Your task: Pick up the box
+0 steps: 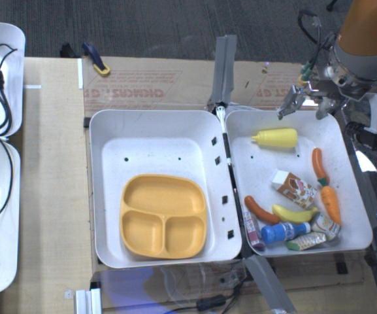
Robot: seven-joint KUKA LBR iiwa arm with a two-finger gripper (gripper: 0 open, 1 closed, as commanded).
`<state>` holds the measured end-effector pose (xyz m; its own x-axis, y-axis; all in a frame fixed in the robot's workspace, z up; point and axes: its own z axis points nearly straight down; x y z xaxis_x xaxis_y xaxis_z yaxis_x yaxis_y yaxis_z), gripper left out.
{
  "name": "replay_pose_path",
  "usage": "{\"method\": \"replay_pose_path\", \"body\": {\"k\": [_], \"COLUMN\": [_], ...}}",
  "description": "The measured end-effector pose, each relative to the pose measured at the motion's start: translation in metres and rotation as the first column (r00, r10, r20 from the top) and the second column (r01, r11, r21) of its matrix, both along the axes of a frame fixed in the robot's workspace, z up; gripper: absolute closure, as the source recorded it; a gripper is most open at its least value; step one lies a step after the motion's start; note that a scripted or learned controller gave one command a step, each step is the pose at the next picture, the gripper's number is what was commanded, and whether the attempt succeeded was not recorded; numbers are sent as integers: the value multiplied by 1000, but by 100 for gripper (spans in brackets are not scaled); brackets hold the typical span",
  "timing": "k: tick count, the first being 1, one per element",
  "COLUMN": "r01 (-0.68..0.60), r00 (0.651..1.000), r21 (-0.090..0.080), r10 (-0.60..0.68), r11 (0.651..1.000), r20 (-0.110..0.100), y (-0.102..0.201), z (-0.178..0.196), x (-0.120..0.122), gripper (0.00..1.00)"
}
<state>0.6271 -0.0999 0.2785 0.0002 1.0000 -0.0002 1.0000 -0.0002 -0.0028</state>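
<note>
The box (295, 188) is a small white and brown carton lying tilted in the middle of the right bin (349, 150). My gripper (304, 107) hangs over the far edge of that bin, well behind the box and above the yellow squeeze bottle (275, 138). It is open, its fingers spread wide with nothing between them.
Around the box lie a red sausage (317, 163), a carrot (330, 205), a banana (294, 213), a hot dog (261, 210), a blue bottle (285, 231) and a green packet (309, 241). In the left bin (103, 175) sits a yellow divided plate (164, 214).
</note>
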Motion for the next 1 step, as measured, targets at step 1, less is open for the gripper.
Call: {"method": "replay_pose_path", "body": {"k": [1], "r01": [-257], "r00": [966], "r21": [0], "r10": [257], "r11": [966], "r20": [0], "y": [78], "z": [-88], "x": [-33], "gripper": [0]}}
